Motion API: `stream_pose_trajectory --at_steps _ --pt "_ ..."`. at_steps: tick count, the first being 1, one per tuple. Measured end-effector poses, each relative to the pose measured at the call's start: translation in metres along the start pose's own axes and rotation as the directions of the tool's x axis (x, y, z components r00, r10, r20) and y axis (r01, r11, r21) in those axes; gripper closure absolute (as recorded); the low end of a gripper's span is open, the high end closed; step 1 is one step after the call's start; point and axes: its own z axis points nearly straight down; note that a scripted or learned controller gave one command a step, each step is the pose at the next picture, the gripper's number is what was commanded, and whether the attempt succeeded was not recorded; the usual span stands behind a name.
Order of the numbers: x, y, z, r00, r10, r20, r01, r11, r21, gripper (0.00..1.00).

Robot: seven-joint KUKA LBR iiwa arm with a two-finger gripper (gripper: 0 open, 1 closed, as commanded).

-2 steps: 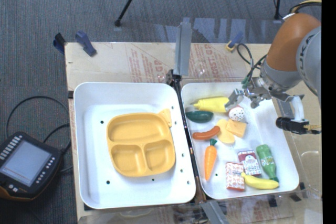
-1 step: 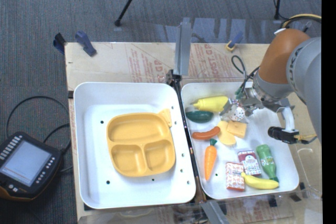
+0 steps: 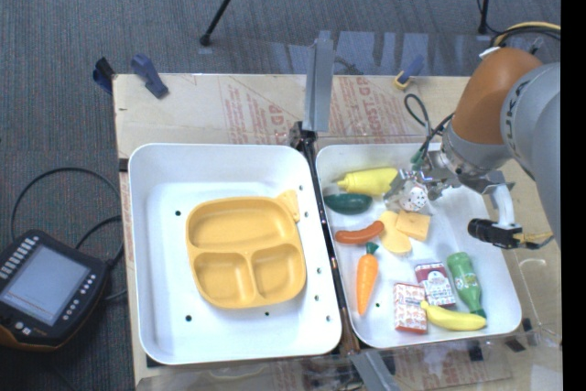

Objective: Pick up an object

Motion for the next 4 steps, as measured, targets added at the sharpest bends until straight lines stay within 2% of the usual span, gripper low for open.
stream_pose_trajectory --at_steps 1,2,3,4 --pt "0.000 0.000 -0.010 1.000 -0.001 -0.001 0.001 1.000 0.000 1.00" --pt "0.000 0.000 -0.010 1.000 0.000 -0.001 0.000 1.000 0.001 0.00" --pt "-0.018 -0.066 0.001 0.993 -0.118 0.000 0.118 0.993 0.000 0.00" --pt "-0.020 -0.066 -0.010 0.994 -0.110 -0.001 0.110 0.994 -0.002 1.00"
